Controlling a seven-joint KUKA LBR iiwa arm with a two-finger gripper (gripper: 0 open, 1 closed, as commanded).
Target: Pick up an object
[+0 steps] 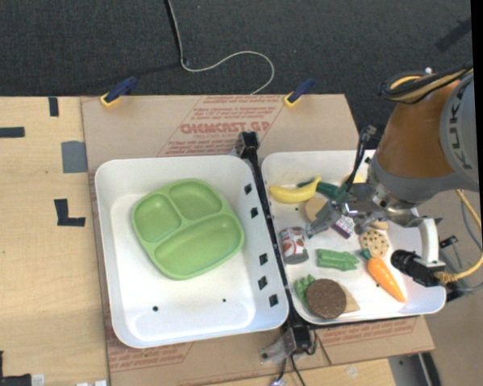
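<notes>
Gripper [330, 213] over R bin [409, 307], near banana [290, 193].

The arm [420, 142] hides the right bin's [409, 307] far corner — claw [333, 216] blurred.

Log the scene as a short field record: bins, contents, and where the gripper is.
left bin: holds a green divided plate
right bin: banana, soda can, green bean piece, cookie, carrot, burger patty
arm: reaches in from the right, over the right bin
gripper: low over the right bin, between banana and cookie
grasp: cannot tell from this view
</notes>
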